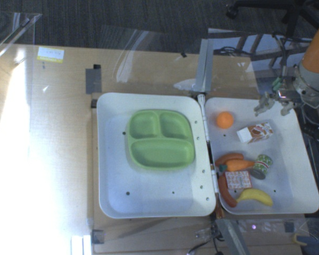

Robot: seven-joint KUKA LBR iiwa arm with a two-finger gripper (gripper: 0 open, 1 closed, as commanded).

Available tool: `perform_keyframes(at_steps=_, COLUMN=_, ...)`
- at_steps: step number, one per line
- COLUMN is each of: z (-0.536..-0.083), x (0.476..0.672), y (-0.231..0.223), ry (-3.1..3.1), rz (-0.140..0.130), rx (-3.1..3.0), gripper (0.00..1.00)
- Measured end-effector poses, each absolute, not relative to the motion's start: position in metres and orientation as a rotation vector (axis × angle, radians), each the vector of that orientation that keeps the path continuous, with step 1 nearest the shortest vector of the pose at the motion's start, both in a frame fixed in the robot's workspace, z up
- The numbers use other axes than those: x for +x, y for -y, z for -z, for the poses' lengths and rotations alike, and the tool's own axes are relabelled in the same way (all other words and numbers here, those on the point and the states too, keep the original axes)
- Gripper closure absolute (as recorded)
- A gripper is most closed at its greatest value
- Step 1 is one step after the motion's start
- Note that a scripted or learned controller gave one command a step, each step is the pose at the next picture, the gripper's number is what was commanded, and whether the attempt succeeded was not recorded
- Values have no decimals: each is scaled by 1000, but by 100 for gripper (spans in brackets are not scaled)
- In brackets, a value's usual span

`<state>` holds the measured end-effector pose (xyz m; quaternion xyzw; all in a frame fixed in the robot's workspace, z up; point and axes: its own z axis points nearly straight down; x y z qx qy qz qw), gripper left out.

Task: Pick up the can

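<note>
The can (262, 165) is small with a green patterned label. It lies tilted on its side in the right bin (303, 158), just right of an orange carrot (239, 165). My gripper (274, 105) hangs over the far right corner of that bin, well behind the can. Its two fingers stand apart, open, with nothing between them. The grey arm with its orange band (316, 57) comes in from the upper right.
The right bin also holds an orange ball (224, 119), a small white and red carton (256, 132), a red sausage (225, 191), a patterned box (237, 180) and a banana (255, 196). A green divided plate (160, 139) lies in the left bin (111, 195).
</note>
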<state>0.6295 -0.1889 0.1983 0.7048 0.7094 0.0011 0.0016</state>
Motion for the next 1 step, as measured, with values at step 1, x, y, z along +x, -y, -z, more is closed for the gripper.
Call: perform_keyframes(at_steps=1, z=-89, x=655, y=205, ry=-2259, rz=-3, rx=2176, gripper=0)
